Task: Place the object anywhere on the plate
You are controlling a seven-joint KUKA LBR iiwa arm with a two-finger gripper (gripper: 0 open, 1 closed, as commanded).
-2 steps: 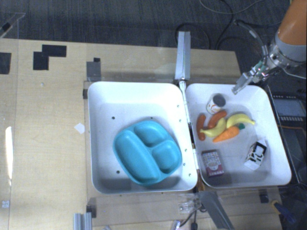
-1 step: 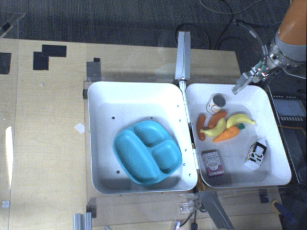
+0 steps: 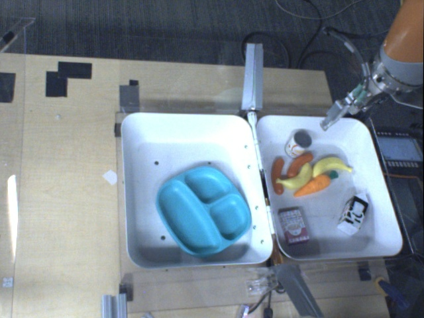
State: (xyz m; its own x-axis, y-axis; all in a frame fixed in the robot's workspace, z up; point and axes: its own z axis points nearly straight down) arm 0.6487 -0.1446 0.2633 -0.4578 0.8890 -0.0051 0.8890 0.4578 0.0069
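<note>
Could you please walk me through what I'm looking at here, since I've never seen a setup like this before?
This is one picture from a fixed camera above a wooden bench, looking down at a slant. The grey and orange shape at the top right is a robot arm; the slim part at its tip is its gripper, which hangs over the far edge of the right bin with nothing between its fingers.

Two shallow white bins sit side by side. The left bin holds a blue plate with three compartments. The right bin holds small things: a banana, two carrots, a small can, a dark red packet and a black-and-white carton.

The job is to put one of those on the plate; that is not yet done.
</note>
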